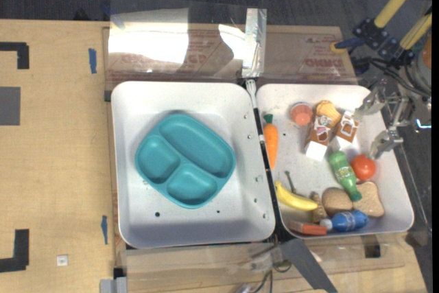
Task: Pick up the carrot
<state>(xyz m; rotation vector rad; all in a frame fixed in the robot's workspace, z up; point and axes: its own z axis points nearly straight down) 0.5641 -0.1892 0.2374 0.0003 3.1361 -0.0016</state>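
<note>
**Orange carrot lies at the right bin's left edge**

The carrot lies lengthwise against the left wall of the right bin, green top toward the far edge. The gripper hangs over the bin's right edge, fingers spread apart, nothing between them. The left bin bears a teal plate.

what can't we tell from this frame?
- Tool: at the right bin's right rim, metal parts blur together; open or shut unclear.
- Arm: cut off by the camera view's right edge.
- Cartons: labels too small to read.
- Red item at the near wall: partly hidden behind the banana and blue bottle; identity unclear.
- Carrot: lies against the left wall; underside hidden.
</note>
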